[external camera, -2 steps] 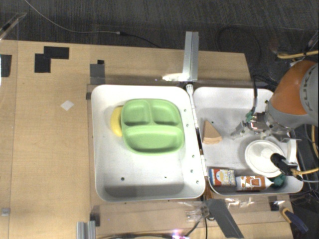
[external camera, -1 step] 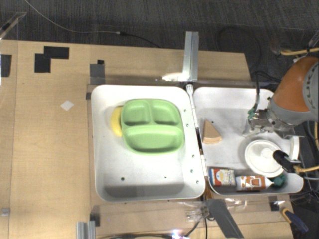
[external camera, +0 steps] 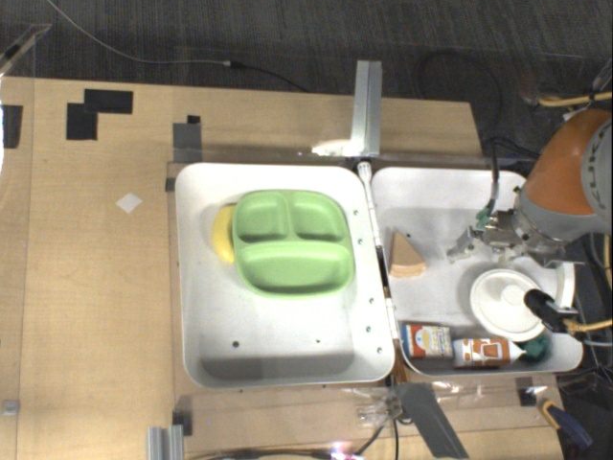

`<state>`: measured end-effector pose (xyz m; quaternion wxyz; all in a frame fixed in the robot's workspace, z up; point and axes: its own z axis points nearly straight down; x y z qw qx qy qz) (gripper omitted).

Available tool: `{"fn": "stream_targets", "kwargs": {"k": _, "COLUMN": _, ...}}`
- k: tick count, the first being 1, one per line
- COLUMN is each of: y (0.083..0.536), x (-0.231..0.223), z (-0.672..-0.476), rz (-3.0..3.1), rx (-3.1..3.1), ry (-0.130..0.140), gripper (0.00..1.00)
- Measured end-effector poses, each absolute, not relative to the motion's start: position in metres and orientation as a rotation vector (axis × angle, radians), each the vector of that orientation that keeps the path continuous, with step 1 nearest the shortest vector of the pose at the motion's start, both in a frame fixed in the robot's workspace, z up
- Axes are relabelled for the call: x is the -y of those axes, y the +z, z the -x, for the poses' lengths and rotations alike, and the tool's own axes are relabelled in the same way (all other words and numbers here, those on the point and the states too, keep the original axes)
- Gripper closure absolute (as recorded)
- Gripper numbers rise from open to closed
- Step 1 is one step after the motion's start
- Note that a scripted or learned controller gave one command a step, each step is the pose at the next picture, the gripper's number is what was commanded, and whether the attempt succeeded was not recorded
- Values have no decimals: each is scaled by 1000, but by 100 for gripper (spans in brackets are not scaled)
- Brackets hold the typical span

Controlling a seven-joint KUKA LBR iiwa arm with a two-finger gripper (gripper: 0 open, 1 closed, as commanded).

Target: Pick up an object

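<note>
Landmark: you look down on two shallow white bins side by side; the metal divider (external camera: 372, 247) between them is the reference for every place below.
Left bin (external camera: 278, 348): a green compartment plate (external camera: 290, 241) lies upside-down or flat just left of the divider, toward the far half of the bin.
Yellow object (external camera: 222, 235): it peeks out from under the plate's edge farthest from the divider; you cannot tell what it is.
Right bin (external camera: 431, 199): a tan wedge (external camera: 405, 258) sits just right of the divider.
Cartons: a small box (external camera: 427, 340) and a bottle lying on its side (external camera: 493, 351) rest along the near wall, right of the divider.
White bowl (external camera: 506, 303): well right of the divider, above the bottle.
Arm (external camera: 571, 175): grey with an orange band, it enters far right of the divider.
Gripper (external camera: 484, 233): it hangs over the right bin between wedge and bowl, holding nothing you can see; whether it is wide or narrow, you cannot tell.
</note>
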<state>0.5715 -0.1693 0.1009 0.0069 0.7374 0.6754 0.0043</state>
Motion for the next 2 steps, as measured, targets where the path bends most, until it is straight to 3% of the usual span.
{"fn": "stream_targets", "kwargs": {"k": 1, "y": 88, "x": 107, "z": -573, "rz": -1895, "rx": -2495, "ry": 10, "gripper": 0}}
{"fn": "stream_targets", "kwargs": {"k": 2, "y": 89, "x": 91, "z": -581, "rz": -1928, "rx": -2466, "ry": 5, "gripper": 0}}
